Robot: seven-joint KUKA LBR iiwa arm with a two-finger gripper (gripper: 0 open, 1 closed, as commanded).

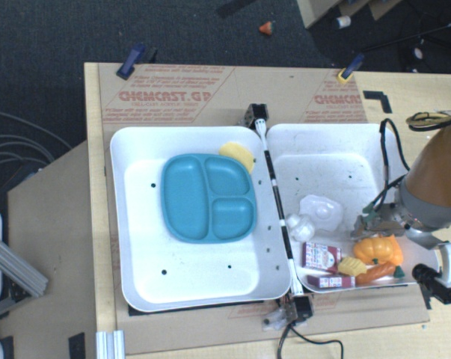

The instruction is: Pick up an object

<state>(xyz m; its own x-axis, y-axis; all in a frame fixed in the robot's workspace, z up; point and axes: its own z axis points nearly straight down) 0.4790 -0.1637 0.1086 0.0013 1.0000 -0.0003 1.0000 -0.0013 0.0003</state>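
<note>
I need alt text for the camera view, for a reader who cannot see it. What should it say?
The arm reaches from the right into the right bin, its gripper low over a pile of toy food, a small carton and a clear plastic item. The left bin holds a blue divided plate with a yellow item at its far edge.

A robotics lab, by the look of it: a plywood bench (173, 88) with two white bins (135, 275) clamped down, loose cables (16, 148) trailing over dark carpet (60, 21), aluminium framing (16, 264) alongside.
</note>
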